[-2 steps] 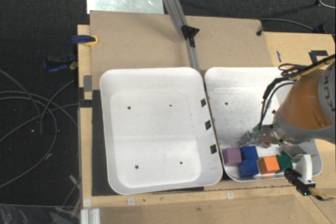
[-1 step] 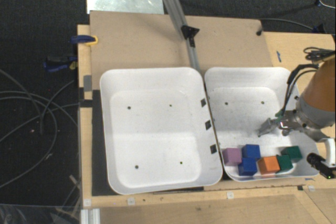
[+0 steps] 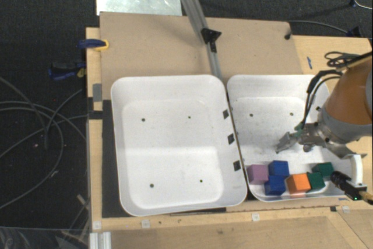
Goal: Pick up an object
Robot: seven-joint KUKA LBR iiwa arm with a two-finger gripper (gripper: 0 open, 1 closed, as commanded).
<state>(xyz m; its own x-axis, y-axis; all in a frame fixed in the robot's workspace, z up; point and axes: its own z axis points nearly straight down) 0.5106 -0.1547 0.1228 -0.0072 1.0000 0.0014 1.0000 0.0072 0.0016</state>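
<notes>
- You had the pincer (image 3: 291, 138) hovering in the right bin (image 3: 265, 96), mid-right of frame; finger state: I couldn't tell.
- Blocks sat lower right: purple block (image 3: 257, 172), blue block (image 3: 278, 169), orange block (image 3: 300, 182).
- Step was approach; next you'd need to descend onto one.

Small blocks huddle along the right white bin's (image 3: 262, 99) near edge: purple cube (image 3: 257, 172), two blue cubes (image 3: 279, 168), orange cube (image 3: 300, 182), green blocks (image 3: 320, 171).
</notes>
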